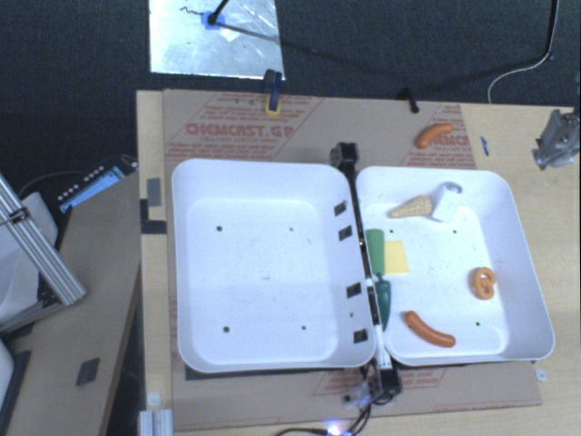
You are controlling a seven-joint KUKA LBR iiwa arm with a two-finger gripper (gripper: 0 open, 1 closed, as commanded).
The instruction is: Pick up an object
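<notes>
The right bin (522, 243) holds several small items: a tan cone (410, 208) touching a white piece (447, 200) at the back, a yellow square (396, 257) beside a green block (373, 241) at the left wall, a dark green piece (383, 300) below them, an orange ring (483, 282) at the right and an orange sausage (428, 329) at the front. My gripper (556, 142) shows as a grey metal part at the right edge of the view, outside the bin and beyond its back right corner, away from all the items.
The left bin (195, 243) lies beside the right one, joined by a black hinge strip (359, 262). A second orange sausage (434, 135) lies on the board behind the right bin. A yellow clamp (272, 94) sits at the board's back edge.
</notes>
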